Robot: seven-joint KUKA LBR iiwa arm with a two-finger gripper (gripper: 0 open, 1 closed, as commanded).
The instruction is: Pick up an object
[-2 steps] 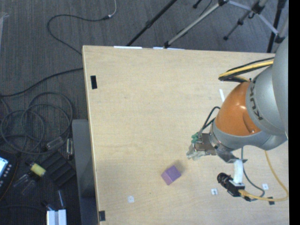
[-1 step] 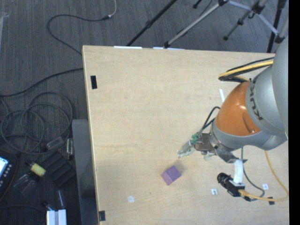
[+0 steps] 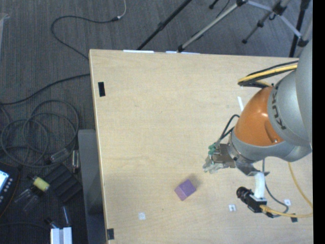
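On the right side of the camera view, the grey KUKA arm (image 3: pixel 292 116) is seen reaching in over a pale wooden bench top (image 3: pixel 152 116), its orange band (image 3: pixel 256 121) sitting directly above the wrist. The gripper (image 3: pixel 210 162) is found at the arm's lower left end, low over the bench surface. The state of the jaws cannot be told: the tip is small and blurred, and no clear gap or closure can be made out. Nothing is seen held there.

A small purple block (image 3: pixel 185 189) is noted lying on the bench, below and to the left of the gripper, near it but apart from it. The block is turned at an angle to the bench edges, and it rests alone on bare wood.

A black and white fitting with yellow cable (image 3: pixel 256 197) is observed hanging under the wrist, toward the lower right. A black marker (image 3: pixel 101 89) is recorded near the bench's left edge, toward the far corner. A short white strip (image 3: pixel 240 103) lies on the wood just left of the orange band.

Beyond the bench, dark carpet (image 3: pixel 45 39) is seen, with black cables (image 3: pixel 35 131) coiled at the left and tripod legs (image 3: pixel 244 9) crossing the top of the view.
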